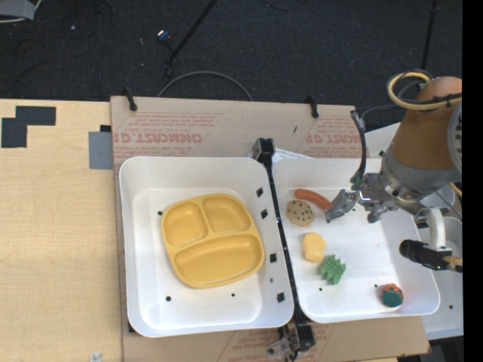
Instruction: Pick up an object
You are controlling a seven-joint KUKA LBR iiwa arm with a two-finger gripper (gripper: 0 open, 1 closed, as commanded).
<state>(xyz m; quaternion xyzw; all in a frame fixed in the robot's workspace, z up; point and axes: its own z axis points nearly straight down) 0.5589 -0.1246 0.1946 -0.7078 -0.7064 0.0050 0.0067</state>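
Arm: I see the grey arm (423,145) reaching in from the right, its orange band high over the right bin's far right side.
Gripper: the gripper (355,206) hangs over the upper part of the right bin, just right of the sausage and the cookie.
Fingers: I read two dark fingers (338,208) set apart with white bin floor showing between them; nothing sits between them.
Right bin: the shallow white right bin (419,308) carries five small food toys, all lying loose on its floor.
Sausage: an orange-red sausage (312,197) lies near the bin's upper left, slanting, just left of the nearer finger; I cannot tell whether they touch.
Cookie: a round speckled cookie (299,214) sits just below the sausage, close to the divider.
Yellow piece: a small yellow lump (313,246) rests below the cookie, well clear of the gripper.
Green piece: a leafy green piece (331,268) lies just beside the yellow lump, on its lower right.
Red-and-green piece: a small round toy (391,295) sits alone near the bin's lower right corner.
Left bin: the left bin (143,202) holds a yellow divided plate (213,240), lying flat and turned at a slant.
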